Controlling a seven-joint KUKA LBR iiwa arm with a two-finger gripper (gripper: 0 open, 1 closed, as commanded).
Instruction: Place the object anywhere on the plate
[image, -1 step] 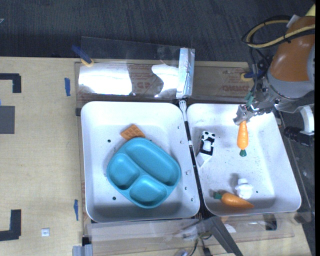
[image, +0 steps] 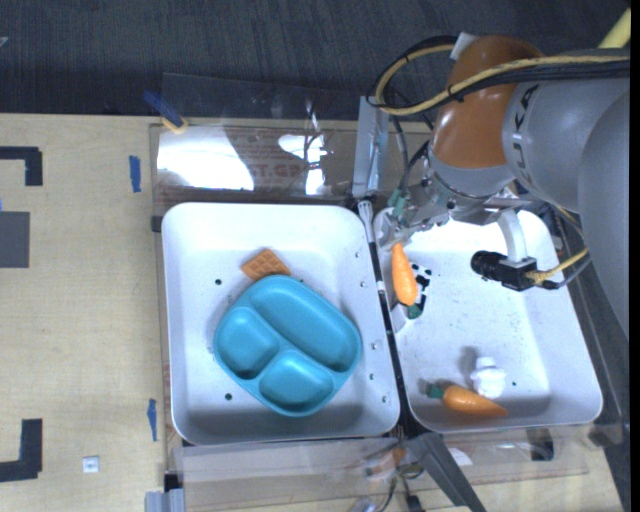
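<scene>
The divided plate (image: 288, 343) is bright blue. Both bins (image: 190, 300) are white. The waffle piece (image: 264, 264) is tan with a criss-cross pattern. One carrot (image: 403, 274) is orange, and the other carrot (image: 470, 400) is orange with a green tip. The bench (image: 75, 300) is pale wood.

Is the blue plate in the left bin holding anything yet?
No, nothing is on it. The blue plate shows three bare compartments. The waffle piece lies beside its far edge on the bin floor, and both carrots are in the right bin.
</scene>
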